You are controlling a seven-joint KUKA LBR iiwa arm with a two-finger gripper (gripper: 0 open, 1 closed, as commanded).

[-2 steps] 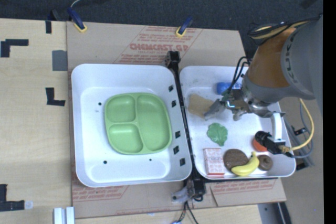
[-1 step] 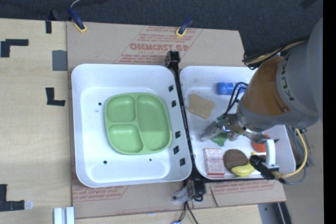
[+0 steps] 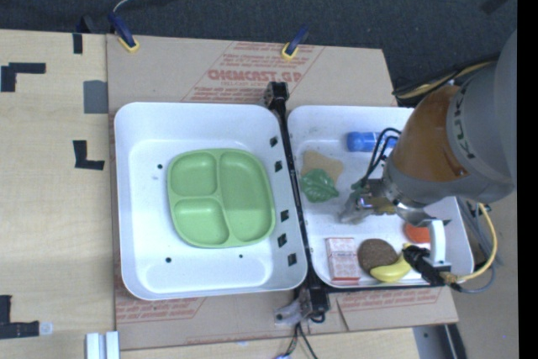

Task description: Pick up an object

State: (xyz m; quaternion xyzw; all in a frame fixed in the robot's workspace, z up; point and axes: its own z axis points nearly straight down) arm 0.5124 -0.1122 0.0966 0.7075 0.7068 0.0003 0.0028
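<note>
yellow banana toy lying at lower right of the right bin, likely light, smooth, best pinched across its middle | brown round piece touching it | gripper hovering mid-right over bare floor, fingertips looking pressed near together, pinching nothing | green leafy toy sitting just left, probably soft

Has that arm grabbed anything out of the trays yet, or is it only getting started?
Nothing looks picked up yet. The tool sits low in the right bin, beside the green leafy item, with nothing visibly between its fingers. The blue item, brown round item, yellow banana and small box all lie in that bin. Grasping and lifting one remains.
</note>
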